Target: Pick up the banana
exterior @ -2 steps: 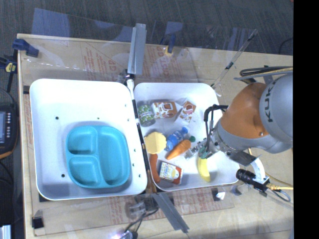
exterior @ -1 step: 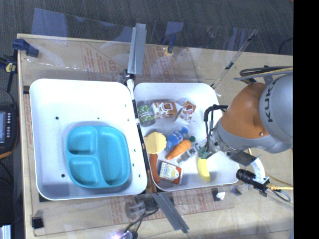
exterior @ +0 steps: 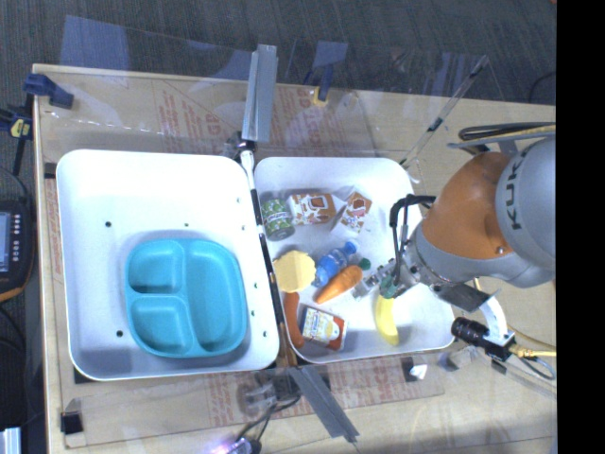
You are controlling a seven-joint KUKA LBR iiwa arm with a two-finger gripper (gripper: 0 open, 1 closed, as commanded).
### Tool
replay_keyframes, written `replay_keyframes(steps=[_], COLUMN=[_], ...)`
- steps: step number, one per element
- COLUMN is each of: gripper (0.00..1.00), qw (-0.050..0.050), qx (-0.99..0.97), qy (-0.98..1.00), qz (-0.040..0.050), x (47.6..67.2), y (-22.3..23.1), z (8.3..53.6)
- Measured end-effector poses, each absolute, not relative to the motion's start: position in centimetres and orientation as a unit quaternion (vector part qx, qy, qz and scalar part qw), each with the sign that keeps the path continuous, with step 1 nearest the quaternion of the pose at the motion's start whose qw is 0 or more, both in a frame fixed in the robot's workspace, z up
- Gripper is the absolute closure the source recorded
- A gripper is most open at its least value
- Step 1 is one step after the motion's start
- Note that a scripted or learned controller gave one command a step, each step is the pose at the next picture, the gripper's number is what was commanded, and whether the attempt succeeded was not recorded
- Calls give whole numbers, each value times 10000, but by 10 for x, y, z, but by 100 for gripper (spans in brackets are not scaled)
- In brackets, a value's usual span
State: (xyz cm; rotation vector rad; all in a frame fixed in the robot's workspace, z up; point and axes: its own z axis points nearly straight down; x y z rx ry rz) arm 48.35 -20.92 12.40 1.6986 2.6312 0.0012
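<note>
1. Your banana (exterior: 386, 318) lies in the right bin (exterior: 373, 173), near its front right corner, on the white floor.
2. The claw (exterior: 390, 280) hangs just above the banana's upper end, close to touching it; you cannot tell from this view how wide it stands or whether it has hold of anything.
3. Just left of the banana you see an orange carrot (exterior: 338, 284) lying at a slant, with a blue bottle (exterior: 333, 261) beside it.
4. Further left sit a yellow block (exterior: 294, 270) and a red packet (exterior: 319, 327) at the bin's front.
5. Along the back of that bin you find a green can (exterior: 277, 218), a brown box (exterior: 314, 208) and a small carton (exterior: 354, 212).
6. The left bin (exterior: 90, 183) holds a blue 3-part tray (exterior: 187, 296).
7. Both bins rest on the desk (exterior: 142, 102).
</note>
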Motion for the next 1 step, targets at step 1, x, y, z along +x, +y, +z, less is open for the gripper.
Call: replay_keyframes(steps=[1], gripper=[0], qw=[49], qx=[5421], qy=[8403], qz=[2], x=[483], y=[-209], z=[124])
